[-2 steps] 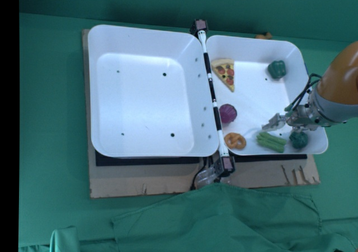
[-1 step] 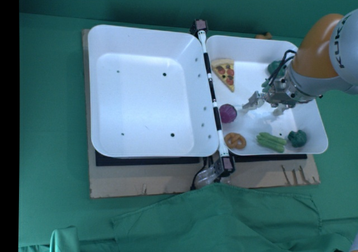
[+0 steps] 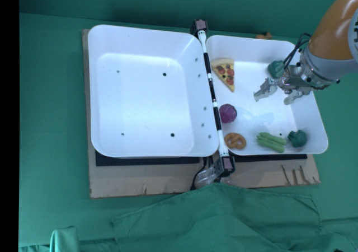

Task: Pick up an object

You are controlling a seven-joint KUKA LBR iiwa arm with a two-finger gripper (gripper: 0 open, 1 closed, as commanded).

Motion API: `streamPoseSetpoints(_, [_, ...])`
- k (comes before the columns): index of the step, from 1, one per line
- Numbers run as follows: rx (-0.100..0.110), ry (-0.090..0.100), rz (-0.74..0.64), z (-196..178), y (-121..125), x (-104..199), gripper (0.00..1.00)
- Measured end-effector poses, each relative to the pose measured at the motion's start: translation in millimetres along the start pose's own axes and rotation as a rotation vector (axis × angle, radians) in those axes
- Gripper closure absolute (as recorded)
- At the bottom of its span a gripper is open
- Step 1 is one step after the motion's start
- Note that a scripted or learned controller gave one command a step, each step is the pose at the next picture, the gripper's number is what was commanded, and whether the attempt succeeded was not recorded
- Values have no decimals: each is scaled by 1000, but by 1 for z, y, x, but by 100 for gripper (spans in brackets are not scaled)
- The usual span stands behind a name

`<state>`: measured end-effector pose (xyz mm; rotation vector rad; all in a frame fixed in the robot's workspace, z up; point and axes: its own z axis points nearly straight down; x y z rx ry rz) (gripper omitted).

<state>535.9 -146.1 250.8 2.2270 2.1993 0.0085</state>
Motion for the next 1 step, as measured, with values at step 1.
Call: streamPoseSetpoints(1, [-1, 0, -7, -64, -4, -4, 0])
